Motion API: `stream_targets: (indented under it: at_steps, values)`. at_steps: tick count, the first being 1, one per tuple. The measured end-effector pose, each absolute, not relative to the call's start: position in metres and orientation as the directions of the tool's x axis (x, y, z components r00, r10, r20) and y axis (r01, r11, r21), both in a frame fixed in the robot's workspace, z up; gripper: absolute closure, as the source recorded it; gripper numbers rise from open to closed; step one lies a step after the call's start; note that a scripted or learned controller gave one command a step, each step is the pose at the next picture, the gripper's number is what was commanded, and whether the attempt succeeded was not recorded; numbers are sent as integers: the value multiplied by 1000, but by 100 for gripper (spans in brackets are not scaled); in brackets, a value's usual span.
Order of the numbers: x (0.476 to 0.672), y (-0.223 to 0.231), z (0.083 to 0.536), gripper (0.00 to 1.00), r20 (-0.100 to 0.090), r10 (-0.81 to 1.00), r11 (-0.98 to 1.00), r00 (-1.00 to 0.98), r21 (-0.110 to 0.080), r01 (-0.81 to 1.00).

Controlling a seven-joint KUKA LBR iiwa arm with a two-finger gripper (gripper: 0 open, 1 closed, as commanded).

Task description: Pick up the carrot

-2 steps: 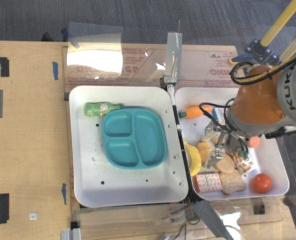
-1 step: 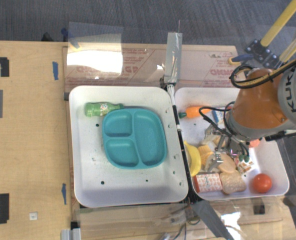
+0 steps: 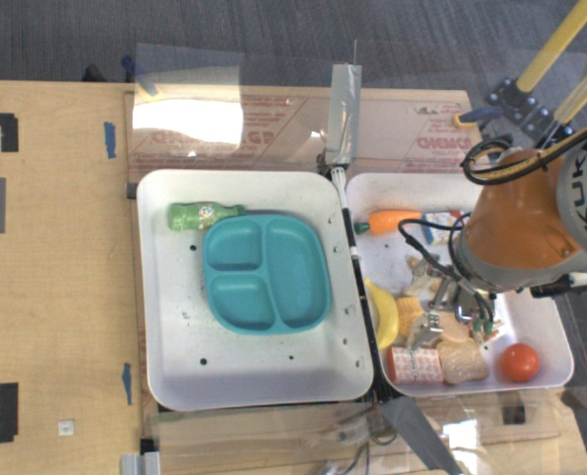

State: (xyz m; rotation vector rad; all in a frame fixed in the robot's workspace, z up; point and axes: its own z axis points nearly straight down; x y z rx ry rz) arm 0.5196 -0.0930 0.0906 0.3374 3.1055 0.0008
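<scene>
Dark grey carpet floor lies beyond a tan wooden bench with black markings.

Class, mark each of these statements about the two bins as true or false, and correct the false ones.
1. The carrot lies in the left bin. False: it lies in the right bin, near its far edge.
2. The teal divided plate sits in the left bin. True.
3. The gripper holds the carrot. False: it hangs over the clutter in the right bin, apart from the carrot.
4. The green bottle lies beside the plate's far edge. True.
5. The tomato is on the plate. False: it is in the right bin's near corner.
</scene>
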Motion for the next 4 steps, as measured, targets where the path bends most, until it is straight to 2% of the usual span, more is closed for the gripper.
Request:
stream_targets:
  at_steps: [1,2,3,4]
  values:
    - [572,-62,188,0,-8,560,829,-829,5,559]
    - [640,-104,121,0,2,551,834,-834,-2,551]
    - [582,-98,90,0,-12,487,873,-873,5,487]
    - [656,-127,88,0,9,664,748,-748,-3,664]
